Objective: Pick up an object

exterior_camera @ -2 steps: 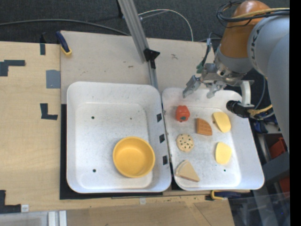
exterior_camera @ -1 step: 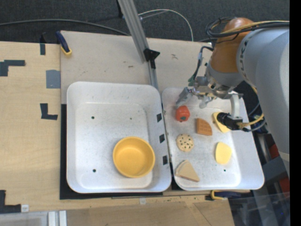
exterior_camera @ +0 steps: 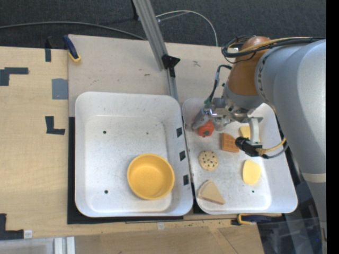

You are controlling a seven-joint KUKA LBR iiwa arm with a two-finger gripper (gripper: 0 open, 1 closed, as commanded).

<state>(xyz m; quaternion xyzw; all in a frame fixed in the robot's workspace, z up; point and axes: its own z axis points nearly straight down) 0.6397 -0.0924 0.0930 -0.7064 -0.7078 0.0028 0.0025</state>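
Under my gripper, jaws' spread unclear, right white bin: small orange-red object, round speckled cookie; left white bin: yellow bowl.

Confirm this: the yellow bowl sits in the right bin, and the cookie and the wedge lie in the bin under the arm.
Not quite. The camera view shows the yellow bowl in the left bin, not the right one. The cookie and the wedge do lie in the right bin, under the arm.

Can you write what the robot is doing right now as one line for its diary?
gripper: low in right bin | by red thing | grasp: unclear | yellow bowl: left bin
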